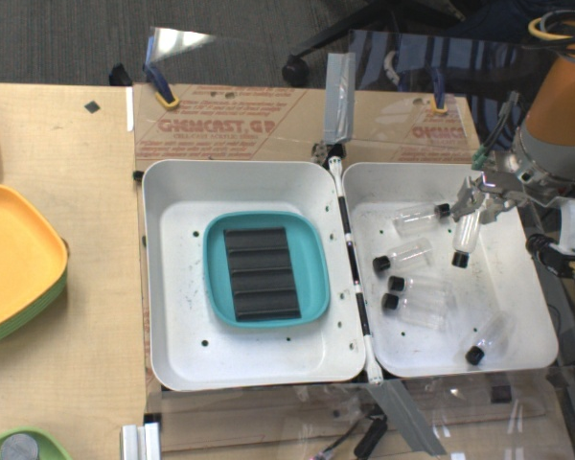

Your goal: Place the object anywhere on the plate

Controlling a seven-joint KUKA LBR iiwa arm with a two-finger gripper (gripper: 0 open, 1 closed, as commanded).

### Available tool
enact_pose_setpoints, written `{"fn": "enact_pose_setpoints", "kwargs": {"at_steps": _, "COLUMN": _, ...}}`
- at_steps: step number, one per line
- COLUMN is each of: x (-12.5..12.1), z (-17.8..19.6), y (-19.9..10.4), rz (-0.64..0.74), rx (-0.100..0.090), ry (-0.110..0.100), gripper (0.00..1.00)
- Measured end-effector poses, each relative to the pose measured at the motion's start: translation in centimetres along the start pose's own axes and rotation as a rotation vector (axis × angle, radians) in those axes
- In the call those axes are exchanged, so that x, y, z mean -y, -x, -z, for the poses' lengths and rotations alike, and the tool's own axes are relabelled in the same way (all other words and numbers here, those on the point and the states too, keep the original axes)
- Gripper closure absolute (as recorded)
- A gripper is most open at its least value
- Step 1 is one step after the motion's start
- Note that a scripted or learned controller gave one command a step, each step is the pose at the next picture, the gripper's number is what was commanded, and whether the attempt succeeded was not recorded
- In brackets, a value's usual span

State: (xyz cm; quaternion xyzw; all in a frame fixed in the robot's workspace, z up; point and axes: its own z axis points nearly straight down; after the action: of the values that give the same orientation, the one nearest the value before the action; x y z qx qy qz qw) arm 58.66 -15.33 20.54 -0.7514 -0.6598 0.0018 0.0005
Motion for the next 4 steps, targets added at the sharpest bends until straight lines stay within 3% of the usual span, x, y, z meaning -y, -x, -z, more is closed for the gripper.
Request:
{"fn": "enact_pose_setpoints", "kwargs": {"at_steps": 1, "x": 0.0, "z": 0.0, "y": 0.0, "rz": 0.0, "rx": 0.0, "ry": 0.0, "gripper": 0.0}}
{"fn": "enact_pose_setpoints", "kwargs": {"at_steps": 2, "x": -1.1, "z": 7.8, "y": 4.8, "rz": -0.069, "rx": 0.0, "ry": 0.002, "gripper": 0.0}}
{"fn": "enact_pose_setpoints", "kwargs": {"at_steps": 3, "x": -4.6, "z": 20.8, "y": 5.4, "rz": -0.128, "rx": 0.0, "ry": 0.001, "gripper": 0.0}}
{"fn": "enact_pose_setpoints", "kwargs": {"at_steps": 4, "x": -8.0, "z": 23.5, "y": 5.3, "rz": -0.263, "rx": 0.0, "ry": 0.0, "gripper": 0.0}}
